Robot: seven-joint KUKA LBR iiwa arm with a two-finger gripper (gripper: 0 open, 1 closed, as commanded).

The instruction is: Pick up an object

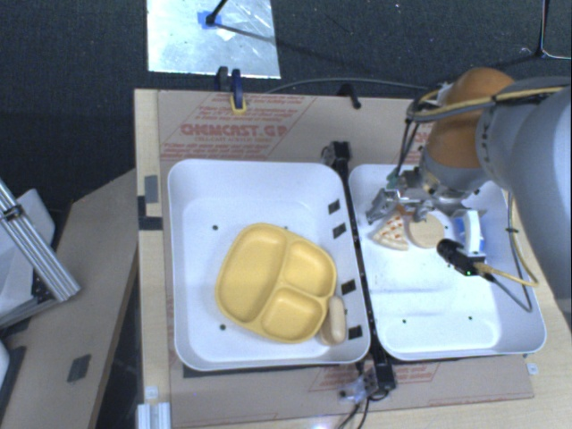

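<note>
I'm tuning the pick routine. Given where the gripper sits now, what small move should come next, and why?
Probably a short descent toward the pizza slice. The gripper sits in the right bin, just above the slice and beside the round cookie, and nothing is visibly held between its jaws.

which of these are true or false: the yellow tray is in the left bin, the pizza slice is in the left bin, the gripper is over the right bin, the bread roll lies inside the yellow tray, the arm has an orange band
1. The yellow tray is in the left bin. True.
2. The pizza slice is in the left bin. False: it lies in the right bin, near its back left corner.
3. The gripper is over the right bin. True.
4. The bread roll lies inside the yellow tray. False: it lies on the bin floor, against the tray's outer edge.
5. The arm has an orange band. True.
</note>
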